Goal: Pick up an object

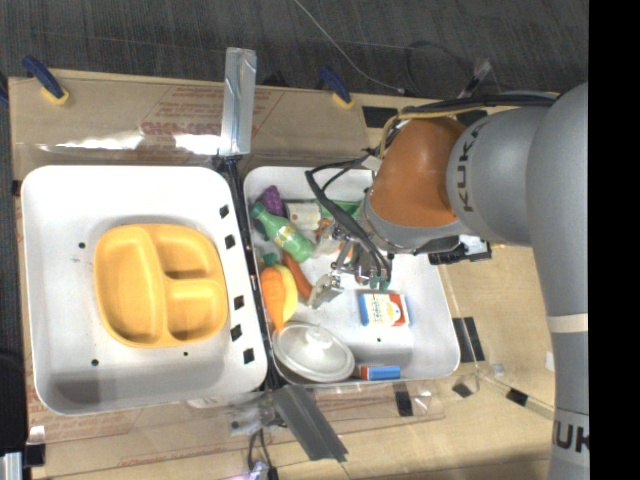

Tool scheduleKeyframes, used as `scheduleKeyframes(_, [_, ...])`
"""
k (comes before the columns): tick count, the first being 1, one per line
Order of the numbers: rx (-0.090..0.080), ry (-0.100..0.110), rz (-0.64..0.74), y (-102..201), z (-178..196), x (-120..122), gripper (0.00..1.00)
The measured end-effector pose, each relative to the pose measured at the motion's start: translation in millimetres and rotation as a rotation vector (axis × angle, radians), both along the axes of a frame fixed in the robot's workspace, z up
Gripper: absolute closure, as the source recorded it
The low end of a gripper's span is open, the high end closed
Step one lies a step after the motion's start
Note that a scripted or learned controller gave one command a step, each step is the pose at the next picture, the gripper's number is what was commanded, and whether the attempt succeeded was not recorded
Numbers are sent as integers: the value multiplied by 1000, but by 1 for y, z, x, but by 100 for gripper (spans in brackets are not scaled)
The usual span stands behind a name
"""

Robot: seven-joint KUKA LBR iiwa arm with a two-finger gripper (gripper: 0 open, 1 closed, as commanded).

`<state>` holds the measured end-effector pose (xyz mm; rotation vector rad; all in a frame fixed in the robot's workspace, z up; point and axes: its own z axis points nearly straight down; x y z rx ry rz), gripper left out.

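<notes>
While arm reaches in from right, hand [345,268] hangs low over right bin [432,313], fingers apart, nothing between them. Candidate objects crowd bin's left side: carrot [278,293], green bottle [283,234], purple piece [270,205], white lidded bowl [313,353] at near edge; small carton [383,310] lies just right of hand. Left bin [45,268] holds yellow divided tray [160,283]. Judgement: carton sits most apart from clutter; centre fingers across its short sides, descend straight, avoid bowl lid.

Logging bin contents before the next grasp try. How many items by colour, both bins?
Yellow: 1, divided tray
Orange: 1, carrot
Green: 1, bottle
Purple: 1, toy
White: 1, lidded bowl
Blue-and-white: 1, carton
Total: 6; others hidden beneath the arm cannot be counted.
</notes>
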<state>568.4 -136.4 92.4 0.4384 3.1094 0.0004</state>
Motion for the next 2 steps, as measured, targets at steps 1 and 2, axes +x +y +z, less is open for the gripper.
scheduleKeyframes(1, [0,-1,18,47,0,13,0])
scheduleKeyframes(2, [0,7,10,-1,-1,46,0])
